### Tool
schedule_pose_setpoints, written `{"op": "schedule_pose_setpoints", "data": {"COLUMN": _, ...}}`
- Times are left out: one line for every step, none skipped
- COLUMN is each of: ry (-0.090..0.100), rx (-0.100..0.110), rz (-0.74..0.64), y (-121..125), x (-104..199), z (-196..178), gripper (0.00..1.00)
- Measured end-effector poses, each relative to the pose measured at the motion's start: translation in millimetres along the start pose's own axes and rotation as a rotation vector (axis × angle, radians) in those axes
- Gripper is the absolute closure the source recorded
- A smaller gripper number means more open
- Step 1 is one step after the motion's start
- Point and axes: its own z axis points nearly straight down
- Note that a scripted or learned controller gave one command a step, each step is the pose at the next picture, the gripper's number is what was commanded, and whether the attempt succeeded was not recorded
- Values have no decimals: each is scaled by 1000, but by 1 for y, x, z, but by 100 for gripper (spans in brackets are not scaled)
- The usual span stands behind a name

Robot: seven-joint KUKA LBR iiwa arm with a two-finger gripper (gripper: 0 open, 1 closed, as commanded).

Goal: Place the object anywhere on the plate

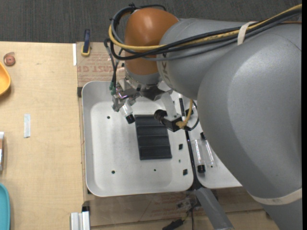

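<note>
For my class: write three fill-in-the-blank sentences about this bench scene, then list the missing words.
1. The ribbed slab lying in the white bin is ____ in colour.
2. In this view, the gripper is near the slab's upper-____ corner.
3. The band above the arm's wrist is ____.

Missing words: black; left; orange

Below me a pale wooden bench (43,152) runs off to the left under soft, even light, and past its far edge a dark grey floor (48,8) takes the whole top of the view. Brown cardboard (98,63) with red print lies on the wood, tucked beneath the far rim of the white bin (98,171), and a small blue clamp (87,36) stands just beside its far corner. Out left, a short white strip (27,126) lies flat on the bench, well apart from the bin.
</note>
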Motion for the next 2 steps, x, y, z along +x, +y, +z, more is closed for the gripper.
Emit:
{"op": "schedule_pose_setpoints", "data": {"ry": -1, "rx": -2, "rz": -204, "y": -37, "x": 9, "z": -107, "gripper": 100}}
{"op": "schedule_pose_setpoints", "data": {"ry": -1, "rx": -3, "rz": -166, "y": 20, "x": -10, "z": -55, "gripper": 100}}
